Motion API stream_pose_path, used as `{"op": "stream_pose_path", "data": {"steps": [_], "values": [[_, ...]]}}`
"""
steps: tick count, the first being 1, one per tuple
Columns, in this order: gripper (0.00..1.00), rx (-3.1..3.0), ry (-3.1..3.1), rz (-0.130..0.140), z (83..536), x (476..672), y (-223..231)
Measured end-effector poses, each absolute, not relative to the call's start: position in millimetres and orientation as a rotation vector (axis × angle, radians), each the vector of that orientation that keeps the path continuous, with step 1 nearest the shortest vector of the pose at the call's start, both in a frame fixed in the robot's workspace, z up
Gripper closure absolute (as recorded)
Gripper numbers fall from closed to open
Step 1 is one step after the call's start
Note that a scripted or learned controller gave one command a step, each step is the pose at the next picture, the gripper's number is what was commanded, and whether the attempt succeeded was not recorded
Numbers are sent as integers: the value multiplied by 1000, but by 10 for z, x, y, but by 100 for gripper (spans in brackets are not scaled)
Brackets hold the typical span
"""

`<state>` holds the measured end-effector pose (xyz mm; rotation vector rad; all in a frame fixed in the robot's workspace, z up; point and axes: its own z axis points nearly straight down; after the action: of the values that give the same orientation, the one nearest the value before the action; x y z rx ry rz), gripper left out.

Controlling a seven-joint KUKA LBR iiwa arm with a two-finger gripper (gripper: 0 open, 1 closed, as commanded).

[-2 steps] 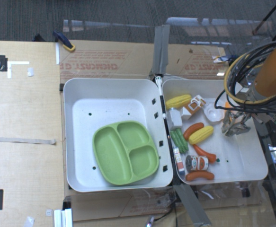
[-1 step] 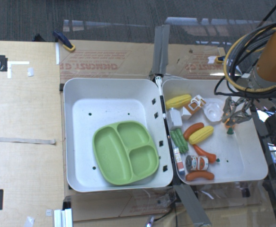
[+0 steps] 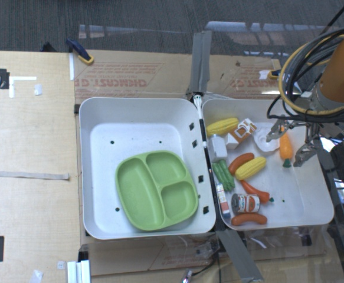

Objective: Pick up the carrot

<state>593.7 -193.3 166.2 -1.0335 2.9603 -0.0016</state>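
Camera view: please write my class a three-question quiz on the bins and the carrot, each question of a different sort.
1. True or false: the green plate lies in the left bin.
2. Where is the green-ended carrot? A at the pincer; B on the plate; C on the bench outside the bins.
3. Fill in: the right bin holds ___ yellow corn cobs.
Key: 1 true; 2 A; 3 two.

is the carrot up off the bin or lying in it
Up off it: the carrot hangs upright between the gripper fingers above the right bin.
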Motion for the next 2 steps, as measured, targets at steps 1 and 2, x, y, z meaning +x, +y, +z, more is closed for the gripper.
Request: {"op": "stream_pose_path", "data": {"steps": [1,2], "values": [[0,-1193,2897,-4,942,6413,-2193],[100,-1183,2891,-1,1066,6440,-2175]]}}
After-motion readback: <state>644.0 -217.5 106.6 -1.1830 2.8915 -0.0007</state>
